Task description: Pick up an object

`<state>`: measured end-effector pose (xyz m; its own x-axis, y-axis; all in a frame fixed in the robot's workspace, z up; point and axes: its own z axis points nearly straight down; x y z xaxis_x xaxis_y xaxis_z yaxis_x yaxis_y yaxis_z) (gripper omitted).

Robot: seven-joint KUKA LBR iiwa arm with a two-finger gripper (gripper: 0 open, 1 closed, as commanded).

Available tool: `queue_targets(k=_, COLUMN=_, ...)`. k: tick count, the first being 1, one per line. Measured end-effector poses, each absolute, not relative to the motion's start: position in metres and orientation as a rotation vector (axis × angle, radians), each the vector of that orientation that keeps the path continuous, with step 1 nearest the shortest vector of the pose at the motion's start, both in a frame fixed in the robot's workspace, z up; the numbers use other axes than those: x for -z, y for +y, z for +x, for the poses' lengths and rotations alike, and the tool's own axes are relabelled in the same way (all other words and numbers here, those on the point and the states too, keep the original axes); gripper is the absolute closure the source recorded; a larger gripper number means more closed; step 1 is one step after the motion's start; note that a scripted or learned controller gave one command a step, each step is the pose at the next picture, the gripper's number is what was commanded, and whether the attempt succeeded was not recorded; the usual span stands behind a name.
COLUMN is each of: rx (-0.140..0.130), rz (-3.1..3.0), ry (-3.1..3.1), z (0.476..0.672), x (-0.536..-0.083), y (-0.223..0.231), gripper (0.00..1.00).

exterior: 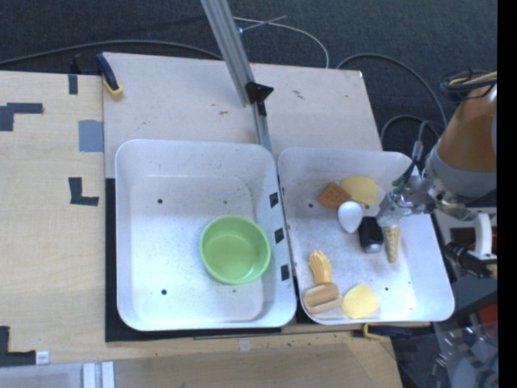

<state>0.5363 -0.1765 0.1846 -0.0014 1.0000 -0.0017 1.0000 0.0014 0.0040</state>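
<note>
Gripper (pixel 394 206) hangs just above the tan ridged cone (pixel 391 243); can't tell its opening. Approach step; next, descend squarely.

gripper (pixel 397 204) indistinct, arm (pixel 468 148) cropped at right edge

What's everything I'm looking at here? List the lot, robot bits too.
bins: two, white, side by side
bowl: one, green, left bin
far yellow lump: one, yellow, right bin, far side
near yellow lump: one, yellow, right bin, near edge
cracker-like piece: one, orange-brown, beside far yellow lump
egg shape: one, white, right bin middle
black thing: one, black, beside egg shape
cone: one, tan, right of black thing
knobbly lump: one, orange-yellow, right bin
bun: one, light brown, near-left corner
clamp: one, blue-yellow, bench's far left
arm: one, grey and orange, right side
gripper: one, above cone
</note>
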Motion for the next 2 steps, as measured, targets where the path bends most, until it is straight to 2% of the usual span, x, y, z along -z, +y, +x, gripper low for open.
queue_targets(k=1, rx=-0.002, rz=2.217, ry=2.221, z=0.537, x=-0.232, y=-0.176, gripper=1.0)
queue_targets(k=2, rx=0.0, rz=2.219, ry=2.223, z=0.538, x=-0.245, y=-0.176, gripper=1.0)
